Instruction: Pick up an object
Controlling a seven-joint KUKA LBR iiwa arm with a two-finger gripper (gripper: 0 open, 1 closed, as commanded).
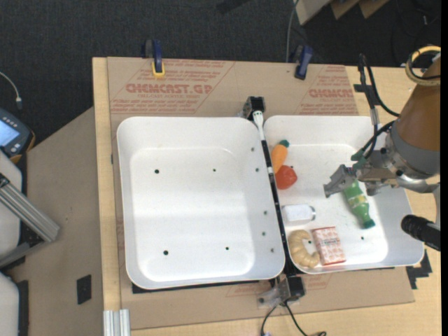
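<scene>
While the claw (344, 180) hangs low in the right bin (329, 128), just beside the green bottle's (358, 205) upper end, the step looks like approach; whether its fingers are apart or closed, I cannot tell. Next move likely calls for centring over the bottle. An orange carrot (280, 154), red piece (286, 178) and pink packet (328, 246) share this bin. Bins sit on brown board (182, 82) atop the tabletop (77, 187); dark floor (70, 19) beyond.
</scene>
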